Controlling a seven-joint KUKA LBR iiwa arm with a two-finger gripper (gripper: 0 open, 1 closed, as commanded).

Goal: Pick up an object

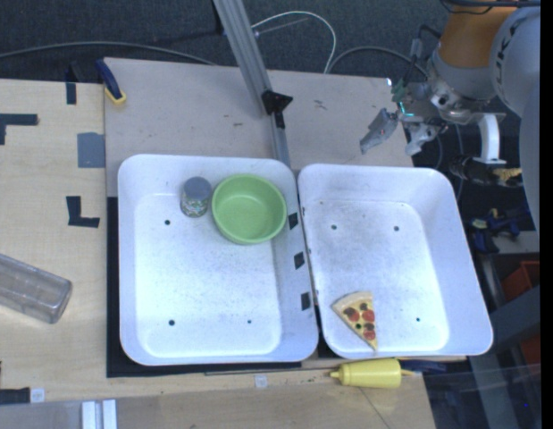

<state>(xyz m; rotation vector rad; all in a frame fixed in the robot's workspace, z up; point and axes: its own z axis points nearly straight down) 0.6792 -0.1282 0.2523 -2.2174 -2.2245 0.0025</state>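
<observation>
A green bowl (248, 208) sits at the back of the left bin (213, 329), with a small grey can (196, 197) upright just to its left. In the right bin (392, 239), a toy pizza slice (358, 315) lies near the front edge. My gripper (398, 135) hangs over the bench just behind the right bin's back rim, well away from all three objects. Its fingers (378, 133) are spread open with nothing between them.
A yellow mustard bottle (370, 374) lies on the bench in front of the right bin. A clear plastic container (26, 286) rests at the far left. A slanted metal pole (249, 52) comes down to where the bins meet at the back. Cables trail behind.
</observation>
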